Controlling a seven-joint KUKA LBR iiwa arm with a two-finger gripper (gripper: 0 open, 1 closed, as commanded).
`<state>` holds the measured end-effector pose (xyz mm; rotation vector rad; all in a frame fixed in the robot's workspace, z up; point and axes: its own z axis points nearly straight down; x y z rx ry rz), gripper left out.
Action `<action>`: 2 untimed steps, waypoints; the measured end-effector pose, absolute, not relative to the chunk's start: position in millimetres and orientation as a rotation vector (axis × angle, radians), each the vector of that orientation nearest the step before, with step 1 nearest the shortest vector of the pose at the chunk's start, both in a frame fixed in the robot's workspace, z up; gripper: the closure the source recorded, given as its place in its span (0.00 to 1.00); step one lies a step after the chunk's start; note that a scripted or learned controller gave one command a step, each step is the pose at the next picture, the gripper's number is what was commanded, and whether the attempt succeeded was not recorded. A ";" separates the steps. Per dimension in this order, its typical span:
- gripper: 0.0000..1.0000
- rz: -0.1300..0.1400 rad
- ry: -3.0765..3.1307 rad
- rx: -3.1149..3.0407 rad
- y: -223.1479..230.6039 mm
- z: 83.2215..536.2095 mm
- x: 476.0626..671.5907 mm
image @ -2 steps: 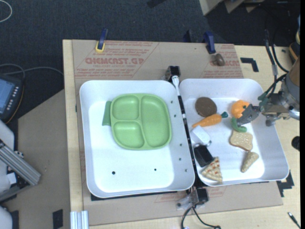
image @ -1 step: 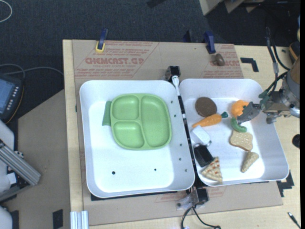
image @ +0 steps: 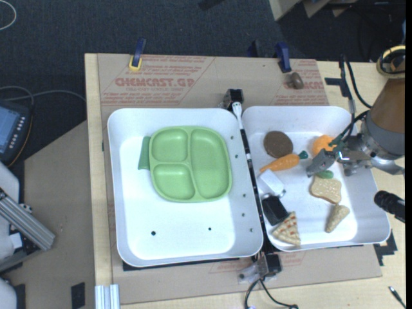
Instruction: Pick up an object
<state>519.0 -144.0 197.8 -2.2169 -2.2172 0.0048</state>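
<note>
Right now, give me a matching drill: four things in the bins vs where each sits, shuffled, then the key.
Things:
1. green divided plate
2. brown round cookie
3. pizza slice
4. carrot

Places:
A. near front edge of right bin
B. left bin
C. just below the cookie, lying slantwise
D. back part of right bin, left of the gripper

Pairs: 1-B, 2-D, 3-A, 4-C

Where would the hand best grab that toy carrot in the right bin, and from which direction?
Probably across the middle of the carrot, coming straight down from above. It lies flat and slim, pointing left to right, so the hand could close across its narrow width. The brown cookie lies close above it, so the thicker right half may crowd the fingers.
</note>
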 end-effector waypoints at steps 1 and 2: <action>0.00 0.005 -2.216 -2.216 -136.1 136.3 517.2; 0.00 0.000 -2.222 -2.221 -135.7 84.9 517.6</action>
